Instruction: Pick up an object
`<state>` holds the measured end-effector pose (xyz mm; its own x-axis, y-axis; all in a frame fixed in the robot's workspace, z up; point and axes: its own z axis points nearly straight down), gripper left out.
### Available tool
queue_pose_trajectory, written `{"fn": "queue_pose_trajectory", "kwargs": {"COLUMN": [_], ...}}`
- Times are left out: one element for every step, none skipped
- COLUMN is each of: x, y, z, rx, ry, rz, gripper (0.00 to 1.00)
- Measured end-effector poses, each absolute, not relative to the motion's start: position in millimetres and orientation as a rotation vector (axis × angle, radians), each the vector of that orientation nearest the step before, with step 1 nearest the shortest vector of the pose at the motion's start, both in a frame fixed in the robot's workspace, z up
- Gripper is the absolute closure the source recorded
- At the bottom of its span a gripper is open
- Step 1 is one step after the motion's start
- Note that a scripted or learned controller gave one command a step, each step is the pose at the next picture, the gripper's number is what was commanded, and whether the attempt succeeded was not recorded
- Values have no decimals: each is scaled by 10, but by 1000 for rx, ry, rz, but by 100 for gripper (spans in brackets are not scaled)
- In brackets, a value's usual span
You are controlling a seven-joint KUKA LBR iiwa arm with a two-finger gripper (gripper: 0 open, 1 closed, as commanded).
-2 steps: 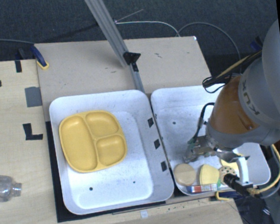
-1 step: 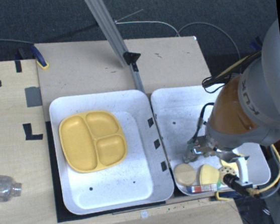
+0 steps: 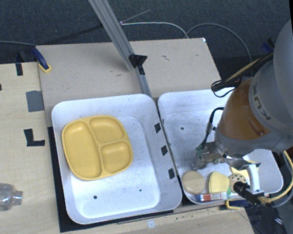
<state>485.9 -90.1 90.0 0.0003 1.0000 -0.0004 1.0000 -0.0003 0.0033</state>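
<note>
The pincer (image 3: 208, 155) is low in the right bin (image 3: 188, 108), and just below it, nearly touching, lie a tan rounded object (image 3: 193, 181) and a pale yellow one (image 3: 217, 182). I'd centre over a single piece before descending, so its neighbour isn't nudged away. Whether the pincer is apart or together, I cannot tell; nothing visibly sits in it
</note>
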Motion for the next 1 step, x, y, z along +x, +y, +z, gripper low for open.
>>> {"fn": "queue_pose_trajectory", "kwargs": {"x": [4859], "y": [-900], "z": [900], "rx": [2220], "ry": [2219], "rz": [4], "gripper": [100]}}
